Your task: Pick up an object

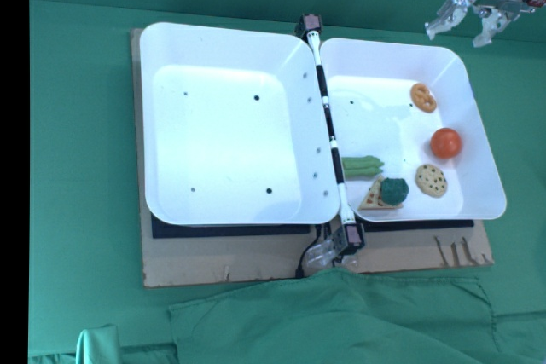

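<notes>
i'm looking down on the bench and the gripper (467,26) hangs at the upper right, above the green cloth just past the far corner of the right bin (478,128); its two fingers are spread apart with nothing between them. the things i could go for all lie in that right bin: a pretzel (423,97) near the far right wall, a red tomato (445,143) just below it by the same wall, and a cookie (432,180) nearer the front. toward the divider side there's a green bean pod (362,166), and in front of it a piece of broccoli (394,191) touching a wedge of pizza (372,199). the left bin (162,55) sits right alongside, and a black-and-white striped bar (329,128) runs between the two. both bins rest on a cardboard sheet (213,264) over the green cloth.
</notes>
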`<state>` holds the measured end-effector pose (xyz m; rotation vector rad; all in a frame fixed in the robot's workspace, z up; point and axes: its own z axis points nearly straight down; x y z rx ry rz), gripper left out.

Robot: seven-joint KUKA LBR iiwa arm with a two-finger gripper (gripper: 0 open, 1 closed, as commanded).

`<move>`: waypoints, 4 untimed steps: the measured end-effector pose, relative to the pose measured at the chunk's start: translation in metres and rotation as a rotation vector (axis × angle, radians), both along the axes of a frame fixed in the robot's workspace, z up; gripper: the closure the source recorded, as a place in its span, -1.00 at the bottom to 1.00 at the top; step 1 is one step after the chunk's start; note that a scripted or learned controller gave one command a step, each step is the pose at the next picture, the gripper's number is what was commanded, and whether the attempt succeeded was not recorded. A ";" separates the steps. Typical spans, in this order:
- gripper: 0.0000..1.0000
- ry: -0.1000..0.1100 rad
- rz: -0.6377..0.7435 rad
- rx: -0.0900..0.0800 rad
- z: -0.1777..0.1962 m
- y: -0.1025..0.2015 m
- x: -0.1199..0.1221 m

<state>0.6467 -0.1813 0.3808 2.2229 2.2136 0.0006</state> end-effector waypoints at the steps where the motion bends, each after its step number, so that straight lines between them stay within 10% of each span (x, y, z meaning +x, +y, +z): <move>1: -1.00 0.000 0.000 0.000 0.000 0.000 0.000; 4: -1.00 0.005 0.001 0.001 -0.142 -0.003 0.015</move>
